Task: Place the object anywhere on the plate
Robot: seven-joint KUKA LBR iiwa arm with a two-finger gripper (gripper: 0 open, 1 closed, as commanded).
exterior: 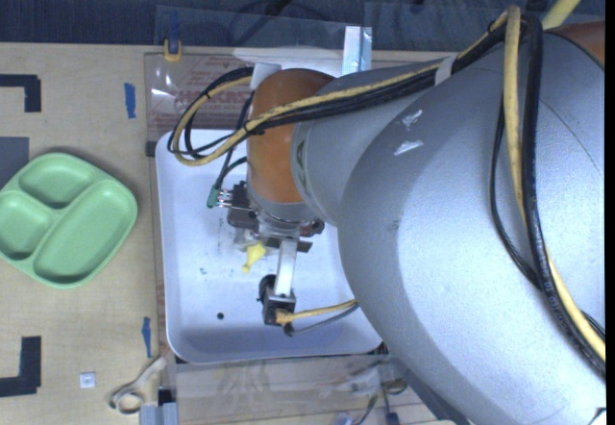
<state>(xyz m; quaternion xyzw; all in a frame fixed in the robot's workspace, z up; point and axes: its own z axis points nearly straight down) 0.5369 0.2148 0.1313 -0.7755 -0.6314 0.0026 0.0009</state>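
Note:
A light green plate [65, 218] with three compartments lies on the wooden bench to the left of the white bin [192, 317]. My gripper [261, 238] hangs low over the middle of this bin, under the orange wrist band. A small yellow object [252, 257] shows at the gripper's lower left edge, on or just above the bin floor. Whether it is between the fingers cannot be told, since the wrist hides them.
The grey arm covers the right half of the view and most of the second bin. A small dark speck [220, 317] and faint marks lie on the bin floor. Black tape marks [29, 91] sit on the bench near the plate.

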